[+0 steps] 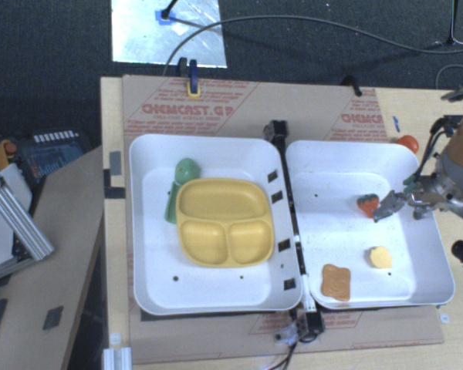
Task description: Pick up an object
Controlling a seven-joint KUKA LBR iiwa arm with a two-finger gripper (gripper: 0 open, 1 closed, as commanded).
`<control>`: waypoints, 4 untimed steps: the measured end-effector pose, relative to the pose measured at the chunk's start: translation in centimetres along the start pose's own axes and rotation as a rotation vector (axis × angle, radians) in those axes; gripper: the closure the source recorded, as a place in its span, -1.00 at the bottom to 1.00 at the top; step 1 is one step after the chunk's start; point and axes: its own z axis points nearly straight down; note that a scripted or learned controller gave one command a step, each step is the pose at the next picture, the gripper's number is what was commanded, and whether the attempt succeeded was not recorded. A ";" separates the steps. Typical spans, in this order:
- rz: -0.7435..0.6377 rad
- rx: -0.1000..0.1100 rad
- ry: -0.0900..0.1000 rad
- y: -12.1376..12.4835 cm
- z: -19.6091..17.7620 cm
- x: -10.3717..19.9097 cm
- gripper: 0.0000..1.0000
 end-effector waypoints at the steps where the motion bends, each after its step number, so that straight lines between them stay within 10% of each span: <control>1: -0.004 -0.013 -0.003 0.3 -0.7 0.0 -1.00; 3: -0.002 -0.010 -0.002 0.2 9.9 -0.8 -1.00; 4: -0.002 -0.016 -0.004 0.3 8.6 -0.9 1.00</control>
